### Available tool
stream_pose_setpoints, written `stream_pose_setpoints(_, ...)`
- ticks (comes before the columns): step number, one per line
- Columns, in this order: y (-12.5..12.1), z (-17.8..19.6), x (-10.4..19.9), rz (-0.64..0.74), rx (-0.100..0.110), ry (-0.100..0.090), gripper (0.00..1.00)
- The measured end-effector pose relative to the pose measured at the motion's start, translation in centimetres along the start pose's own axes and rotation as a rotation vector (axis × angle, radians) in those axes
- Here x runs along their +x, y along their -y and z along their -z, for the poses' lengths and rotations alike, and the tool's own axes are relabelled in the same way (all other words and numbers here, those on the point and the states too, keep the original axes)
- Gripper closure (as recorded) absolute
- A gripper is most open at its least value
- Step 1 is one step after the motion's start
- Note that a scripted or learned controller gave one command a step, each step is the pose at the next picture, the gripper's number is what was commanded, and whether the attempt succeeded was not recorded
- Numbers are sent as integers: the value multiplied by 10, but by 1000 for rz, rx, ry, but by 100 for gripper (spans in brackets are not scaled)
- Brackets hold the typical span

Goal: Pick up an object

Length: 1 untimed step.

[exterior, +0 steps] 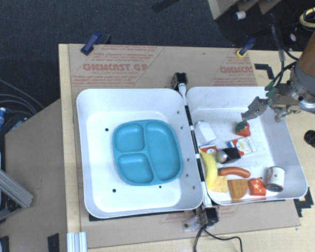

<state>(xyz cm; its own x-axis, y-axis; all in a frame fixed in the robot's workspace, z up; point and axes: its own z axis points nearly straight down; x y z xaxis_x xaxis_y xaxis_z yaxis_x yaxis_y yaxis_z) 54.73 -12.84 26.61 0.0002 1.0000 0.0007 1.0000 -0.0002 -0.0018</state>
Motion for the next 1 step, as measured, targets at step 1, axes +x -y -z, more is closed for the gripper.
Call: stream_pose_setpoints(1, -90, -181, 1, 1, -2, 0, 0)
